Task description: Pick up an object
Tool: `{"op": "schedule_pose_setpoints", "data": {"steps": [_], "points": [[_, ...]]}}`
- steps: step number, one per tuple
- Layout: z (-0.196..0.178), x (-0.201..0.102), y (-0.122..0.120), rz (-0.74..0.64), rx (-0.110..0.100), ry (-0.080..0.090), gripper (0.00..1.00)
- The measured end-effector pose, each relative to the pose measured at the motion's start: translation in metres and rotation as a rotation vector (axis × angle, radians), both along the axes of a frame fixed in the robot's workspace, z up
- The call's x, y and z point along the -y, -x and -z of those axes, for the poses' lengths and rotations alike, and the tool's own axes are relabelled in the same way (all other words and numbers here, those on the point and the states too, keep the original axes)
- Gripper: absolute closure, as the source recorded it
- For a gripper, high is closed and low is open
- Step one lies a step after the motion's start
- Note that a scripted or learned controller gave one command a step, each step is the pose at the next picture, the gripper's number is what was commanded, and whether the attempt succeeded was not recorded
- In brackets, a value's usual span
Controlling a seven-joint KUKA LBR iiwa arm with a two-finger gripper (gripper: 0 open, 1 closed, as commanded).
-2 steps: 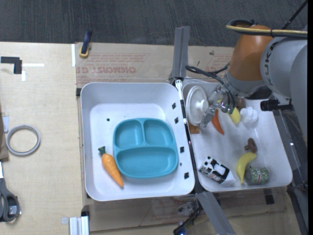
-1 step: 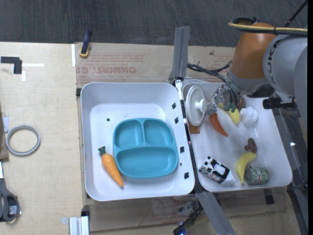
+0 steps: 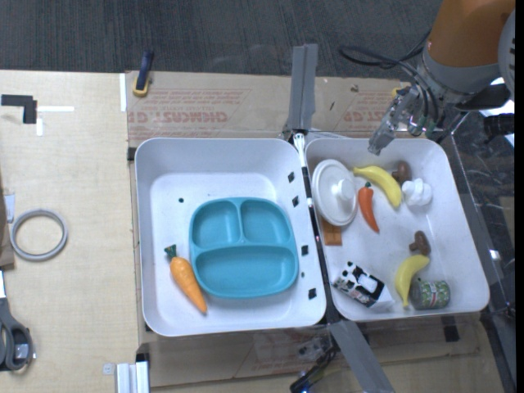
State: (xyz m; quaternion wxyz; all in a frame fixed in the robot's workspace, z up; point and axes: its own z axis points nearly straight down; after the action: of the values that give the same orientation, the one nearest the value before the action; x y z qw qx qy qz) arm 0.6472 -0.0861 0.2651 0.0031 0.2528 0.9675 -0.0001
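The arm (image 3: 471,23) hangs over the far right corner of the bench, and its gripper (image 3: 383,142) sits just above the far rim of the right bin (image 3: 463,211); I cannot tell from this slant how the tool is set. Nothing is held.

The left bin (image 3: 155,244) lies well away from the tool, across the divider. It carries a blue tray (image 3: 243,248) and, beside it, a carrot (image 3: 187,282), with bare floor around both. That is the roomiest place to come down, though the longest reach.

The right bin, directly below and in front of the tool, is crowded. Nearest to it are a white lid (image 3: 335,191), a banana (image 3: 381,182), a red pepper (image 3: 368,209) and a white lump (image 3: 416,191), packed so close that some touch or overlap. Closing there may catch two things at once, or push one aside and shut on nothing. The banana's curve may also let it slip out.

Farther from the tool, by the near wall, lie a second banana (image 3: 408,275), a green can (image 3: 430,294) just beside it and a black-and-white toy (image 3: 360,286). The can may roll, and the wall so close leaves little room for the tool to straddle anything.

The far rim itself is the first hazard: a straight drop from here may strike it rather than the floor. The open floor toward the bin's right wall is the clearest way in.
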Motion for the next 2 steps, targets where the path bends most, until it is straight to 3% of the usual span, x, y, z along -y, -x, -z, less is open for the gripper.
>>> {"op": "schedule_pose_setpoints", "data": {"steps": [1,2], "points": [[0.0413,-0.0259,0.0367,-0.005,-0.005,-0.001,1.00],[0.0455,-0.0235,0.0275,0.023,-0.004,-0.001,1.00]]}}
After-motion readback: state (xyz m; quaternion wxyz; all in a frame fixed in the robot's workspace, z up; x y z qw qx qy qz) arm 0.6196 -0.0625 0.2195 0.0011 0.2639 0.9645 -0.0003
